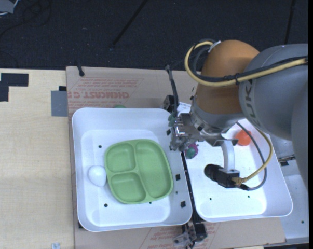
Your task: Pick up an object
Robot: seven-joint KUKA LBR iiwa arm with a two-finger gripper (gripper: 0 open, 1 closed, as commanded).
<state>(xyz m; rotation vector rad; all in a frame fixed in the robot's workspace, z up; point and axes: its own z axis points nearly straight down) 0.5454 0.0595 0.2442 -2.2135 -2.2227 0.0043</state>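
Observation:
My gripper (180,135) hangs over the ridge between the two bins, near the left edge of the right bin (249,204). A small purple and green object (191,150) lies just below and right of it in that bin. An orange ball (243,138) rests further right, partly behind the arm. The left bin (89,123) bears a green divided plate (138,170) and a white egg-shaped object (97,175) at the plate's left. The arm's bulk hides much of the right bin's far side.
A black cable plug (221,174) dangles from the wrist over the right bin's middle. Both bins sit on a cardboard sheet (114,90) on the wooden bench. Open bin floor shows along the right bin's front.

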